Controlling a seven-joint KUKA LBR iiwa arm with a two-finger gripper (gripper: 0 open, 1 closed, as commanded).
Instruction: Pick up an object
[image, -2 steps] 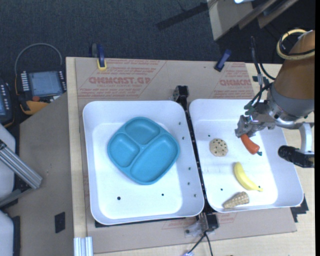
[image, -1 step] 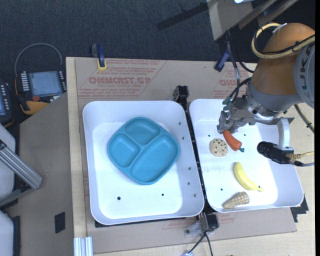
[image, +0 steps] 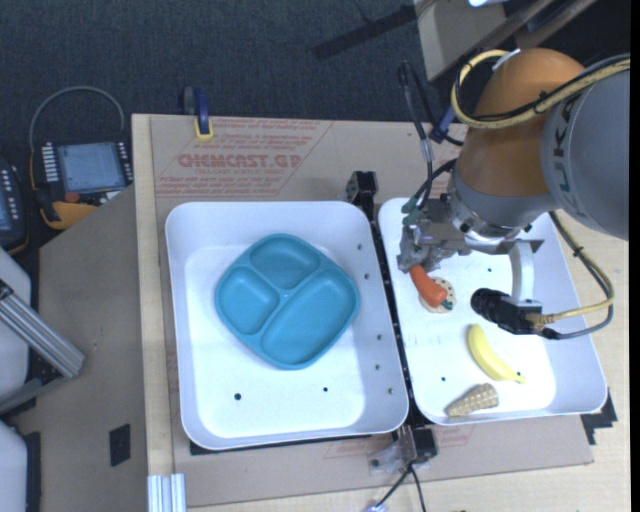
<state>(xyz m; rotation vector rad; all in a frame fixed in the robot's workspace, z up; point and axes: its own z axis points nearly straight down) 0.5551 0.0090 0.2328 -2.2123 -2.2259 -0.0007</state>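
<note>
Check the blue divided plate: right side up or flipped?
Right side up. The blue divided plate in the left bin shows its three recessed compartments facing the camera, lying flat.

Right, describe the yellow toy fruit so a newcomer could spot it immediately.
Start at the right white bin, the one the arm reaches into. Look toward its near edge, below the black cable fitting: the banana lies there, apart from its neighbours. It is the only plain yellow, curved piece; the carrot is orange, and the ridged cone beside it is tan.
</note>
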